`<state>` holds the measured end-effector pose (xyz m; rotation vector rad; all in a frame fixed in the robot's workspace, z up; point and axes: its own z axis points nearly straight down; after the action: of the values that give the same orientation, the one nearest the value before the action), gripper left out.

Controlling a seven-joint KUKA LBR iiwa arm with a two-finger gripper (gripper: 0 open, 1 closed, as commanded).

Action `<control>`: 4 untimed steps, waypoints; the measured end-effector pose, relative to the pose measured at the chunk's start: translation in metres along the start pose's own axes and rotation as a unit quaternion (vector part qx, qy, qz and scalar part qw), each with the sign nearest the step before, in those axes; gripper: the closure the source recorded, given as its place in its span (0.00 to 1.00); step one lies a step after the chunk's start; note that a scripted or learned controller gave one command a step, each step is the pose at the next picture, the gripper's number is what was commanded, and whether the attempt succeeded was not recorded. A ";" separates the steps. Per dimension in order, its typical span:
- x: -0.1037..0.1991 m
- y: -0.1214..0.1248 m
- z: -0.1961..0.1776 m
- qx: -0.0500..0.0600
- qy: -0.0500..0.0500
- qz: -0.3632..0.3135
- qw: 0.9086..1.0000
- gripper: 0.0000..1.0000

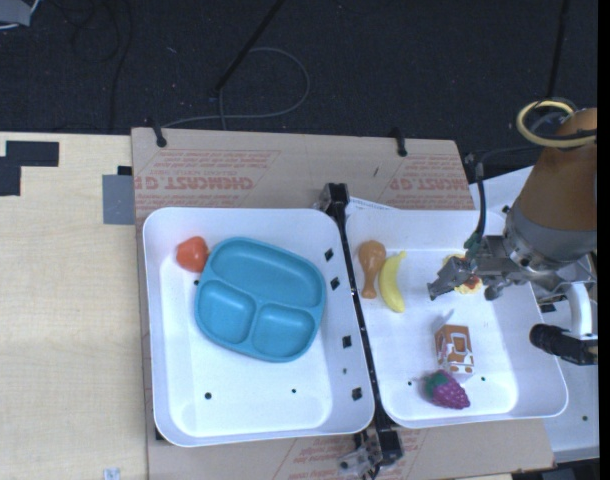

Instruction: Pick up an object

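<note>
Bins side by side on my bench, gripper (463, 278) low in the right one.

From my remote seat, left to right: tomato (192, 254), blue tray (260, 298), drumstick (371, 266), banana (393, 281), then something small and yellow-orange (470, 284) at the fingertips. I judge it light, hard plastic, best pinched across its middle. How far the fingers are open I cannot tell.
</note>
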<state>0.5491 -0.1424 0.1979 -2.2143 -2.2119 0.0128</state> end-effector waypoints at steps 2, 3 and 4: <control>0.007 -0.002 0.041 -0.003 0.000 -0.001 1.000 0.00; 0.008 -0.002 0.104 -0.004 -0.001 -0.001 1.000 0.00; 0.007 -0.002 0.110 -0.007 -0.001 0.001 1.000 0.00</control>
<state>0.5458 -0.1349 0.0883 -2.2248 -2.2172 0.0010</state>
